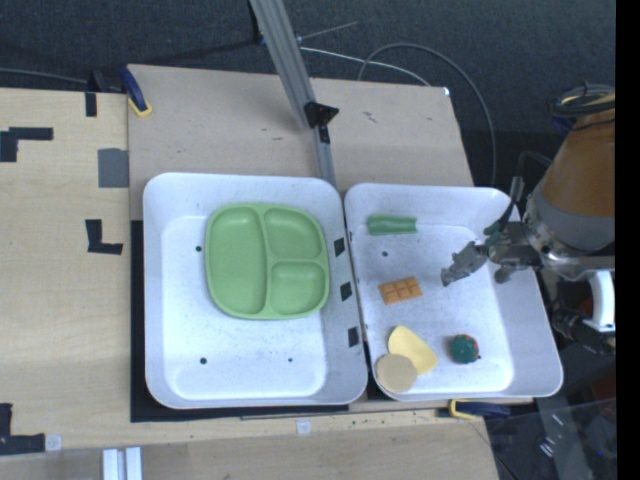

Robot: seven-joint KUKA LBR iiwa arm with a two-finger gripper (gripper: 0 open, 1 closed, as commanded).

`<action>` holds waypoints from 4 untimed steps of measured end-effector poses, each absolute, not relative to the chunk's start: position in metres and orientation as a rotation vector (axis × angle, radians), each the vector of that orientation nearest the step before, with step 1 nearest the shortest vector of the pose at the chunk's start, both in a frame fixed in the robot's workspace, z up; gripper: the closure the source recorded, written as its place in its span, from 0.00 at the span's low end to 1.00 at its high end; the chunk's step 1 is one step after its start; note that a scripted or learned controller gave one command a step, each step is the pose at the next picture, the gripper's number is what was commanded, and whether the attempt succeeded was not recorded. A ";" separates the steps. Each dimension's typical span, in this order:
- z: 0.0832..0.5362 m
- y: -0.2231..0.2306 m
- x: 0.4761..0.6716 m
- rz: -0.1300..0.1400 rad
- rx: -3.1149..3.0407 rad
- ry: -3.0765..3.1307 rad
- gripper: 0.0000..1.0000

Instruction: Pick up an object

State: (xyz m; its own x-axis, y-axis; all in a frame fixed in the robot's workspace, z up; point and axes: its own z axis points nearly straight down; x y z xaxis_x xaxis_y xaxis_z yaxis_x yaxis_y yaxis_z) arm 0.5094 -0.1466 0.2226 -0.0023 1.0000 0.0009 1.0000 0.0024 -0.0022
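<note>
The right bin (520,368) holds several small objects. A green pod-shaped piece (390,225) lies near its far left corner, and an orange waffle-like square (400,290) sits left of the middle. A yellow wedge (415,348) lies against a tan round disc (396,372) at the front left. A small green and red ball (462,348) is at the front middle. My gripper (475,270) hangs over the bin's right middle, above bare floor. It is open with nothing between its fingers, to the right of the waffle square and behind the ball.
The left bin (170,298) holds a green divided plate (268,260). A grey metal pole (285,48) slants in from the top toward the bins' shared far edge. Cables run behind the right bin. The arm's orange band (585,168) is at the right edge.
</note>
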 end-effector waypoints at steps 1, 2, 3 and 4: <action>0.223 -0.147 0.509 0.001 -2.218 -2.223 0.00; 0.176 -0.153 0.504 0.007 -2.217 -2.218 0.00; 0.113 -0.156 0.503 0.008 -2.216 -2.217 0.00; 0.089 -0.157 0.503 0.002 -2.221 -2.223 0.00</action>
State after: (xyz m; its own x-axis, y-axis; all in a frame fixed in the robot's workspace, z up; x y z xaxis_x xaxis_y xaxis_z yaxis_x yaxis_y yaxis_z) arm 0.5034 -0.1565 0.0888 -0.0012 1.0000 -0.0015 1.0000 0.0012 -0.0007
